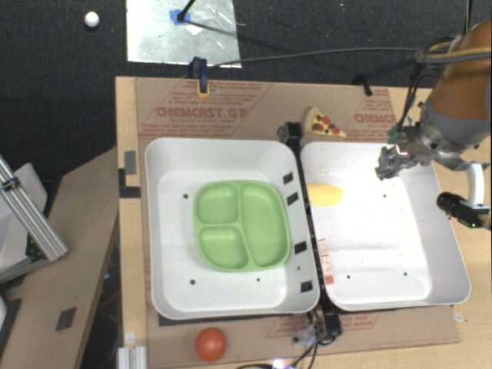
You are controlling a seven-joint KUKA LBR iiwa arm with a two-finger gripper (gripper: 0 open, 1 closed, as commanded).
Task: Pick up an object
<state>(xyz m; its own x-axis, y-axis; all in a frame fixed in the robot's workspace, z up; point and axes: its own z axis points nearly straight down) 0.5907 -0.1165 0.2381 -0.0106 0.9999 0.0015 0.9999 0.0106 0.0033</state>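
Gripper (390, 162): hovering at right bin's (400, 283) two o'clock; jaw state: cannot tell. Yellow item (325, 196): lying at the bin's ten o'clock, against its left wall. Advice: approaching from the right, centring before descending.

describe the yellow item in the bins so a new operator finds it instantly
Of the two white bins, take the right bin, the one under the arm. The yellow object lies flat near its left wall, toward the far end, apart from the gripper. It is small, pale yellow and oval, unlike the green divided tray in the left bin.
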